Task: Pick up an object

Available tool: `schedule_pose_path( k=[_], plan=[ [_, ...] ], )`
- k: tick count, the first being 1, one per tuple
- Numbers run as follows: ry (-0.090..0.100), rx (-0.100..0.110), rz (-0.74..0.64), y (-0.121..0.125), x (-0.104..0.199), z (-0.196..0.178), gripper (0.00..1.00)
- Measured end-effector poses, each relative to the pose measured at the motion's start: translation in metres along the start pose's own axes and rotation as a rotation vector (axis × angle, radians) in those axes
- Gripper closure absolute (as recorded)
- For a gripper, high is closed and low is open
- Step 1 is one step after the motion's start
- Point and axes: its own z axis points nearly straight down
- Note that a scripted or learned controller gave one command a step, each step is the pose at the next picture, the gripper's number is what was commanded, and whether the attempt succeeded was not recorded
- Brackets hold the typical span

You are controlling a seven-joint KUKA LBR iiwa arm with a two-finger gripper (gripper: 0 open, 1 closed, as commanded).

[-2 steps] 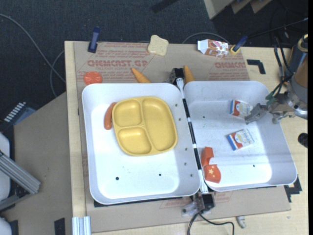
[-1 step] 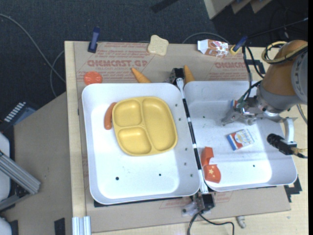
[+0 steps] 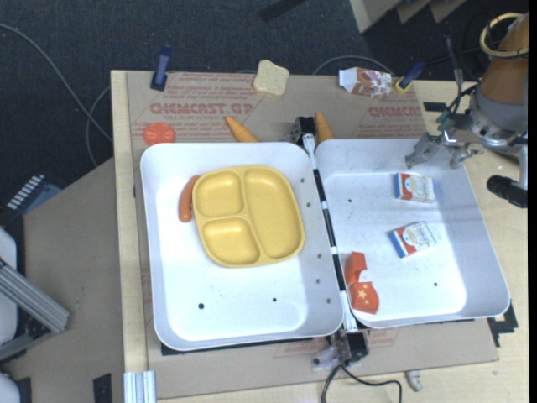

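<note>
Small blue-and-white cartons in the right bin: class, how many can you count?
2. One carton lies near the right bin's far edge; the other carton lies nearer the middle, closer to the camera.

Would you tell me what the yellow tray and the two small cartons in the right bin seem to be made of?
Yellow tray: likely moulded plastic, smooth, with a soft sheen and rounded compartments. Upper carton and lower carton: probably printed card, flat-sided and matte, though toy plastic is possible.

Bright even overhead light, soft shadows, mild glare on white bins point(image 3: 252, 326); slightly grainy
</note>
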Motion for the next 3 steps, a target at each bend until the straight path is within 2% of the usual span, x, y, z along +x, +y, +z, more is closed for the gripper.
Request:
schedule_pose_path(
  k=[1, 2, 3],
  plan=[
    [0.003, 0.005, -0.001, -0.001, 0.041, 0.032, 0.0],
    [0.0, 0.001, -0.002, 0.0, 0.04, 0.021, 1.0],
    [0.0, 0.002, -0.002, 0.0, 0.04, 0.021, 0.0]
  ],
)
